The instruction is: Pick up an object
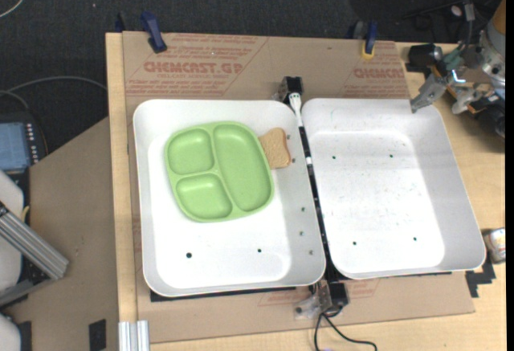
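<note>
Green divided plate (218, 171) sits in left bin (152, 261), tan slice (276, 148) touching its right rim; slice looks light, thin, crumbly: pinch across edges. Gripper (438, 86) at far right, state unclear

My surface (241, 60) is a brown board printed with red lettering, held at its far edge by two blue clamps (152, 32), one toward the left and one toward the right. Directly on it sit two shallow white bins side by side, the left bin (217, 253) and the right bin (385, 197), their inner rims almost touching. A dark strip (309, 181) runs along the seam between them.
</note>
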Controlling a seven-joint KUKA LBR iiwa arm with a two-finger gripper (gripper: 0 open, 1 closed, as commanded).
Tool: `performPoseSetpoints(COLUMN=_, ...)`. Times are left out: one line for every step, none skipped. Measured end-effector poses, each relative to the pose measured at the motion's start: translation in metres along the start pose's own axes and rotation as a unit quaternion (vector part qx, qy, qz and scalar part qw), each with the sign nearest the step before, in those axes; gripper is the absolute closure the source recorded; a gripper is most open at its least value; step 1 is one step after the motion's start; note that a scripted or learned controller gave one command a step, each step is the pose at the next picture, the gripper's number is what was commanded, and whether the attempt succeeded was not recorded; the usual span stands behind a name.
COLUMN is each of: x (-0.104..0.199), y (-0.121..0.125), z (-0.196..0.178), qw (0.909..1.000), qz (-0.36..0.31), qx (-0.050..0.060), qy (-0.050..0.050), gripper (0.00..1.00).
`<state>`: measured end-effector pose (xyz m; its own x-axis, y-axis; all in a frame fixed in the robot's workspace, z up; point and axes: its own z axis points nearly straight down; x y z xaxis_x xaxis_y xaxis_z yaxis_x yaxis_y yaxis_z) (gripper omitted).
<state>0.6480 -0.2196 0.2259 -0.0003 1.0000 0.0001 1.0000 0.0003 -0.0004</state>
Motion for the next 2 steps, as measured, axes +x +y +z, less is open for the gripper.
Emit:
performPoseSetpoints(x=0.031, y=-0.037, z=-0.151, qw=0.9999, qz=-0.002, qx=-0.010, qy=-0.003, gripper=0.00)
performPoseSetpoints(x=0.065, y=-0.071, z=-0.292, qw=0.9999, qz=-0.002, qx=-0.010, qy=-0.002, gripper=0.00)
